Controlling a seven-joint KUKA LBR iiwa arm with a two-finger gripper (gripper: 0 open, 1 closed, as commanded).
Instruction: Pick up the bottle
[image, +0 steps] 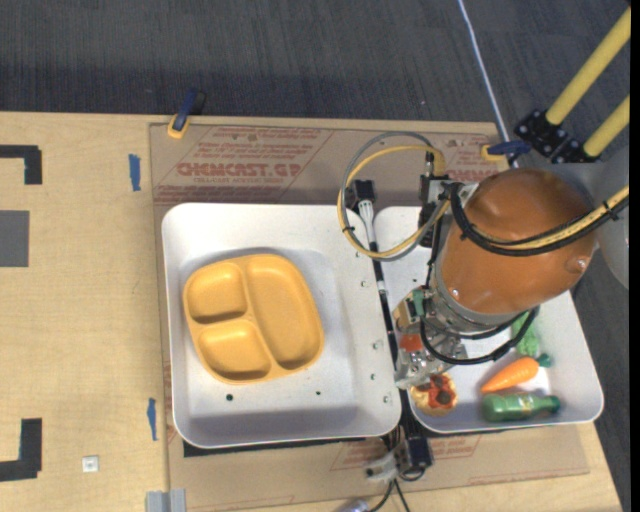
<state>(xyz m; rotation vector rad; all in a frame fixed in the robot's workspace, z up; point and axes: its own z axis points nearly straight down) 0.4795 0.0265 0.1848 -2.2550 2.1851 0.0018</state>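
While hanging low over the right bin (585, 385), gripper (425, 375) just left of the carrot (512, 374), finger state impossible to tell under the orange band (510, 240). Green bottle (520, 405) lying on its side just below the carrot, apart from the gripper. Yellow divided plate (253, 317) well left, in the left bin (185, 240).

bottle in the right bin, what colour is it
Green, with a darker label band; the bottle shows in the camera view, lying below the carrot.
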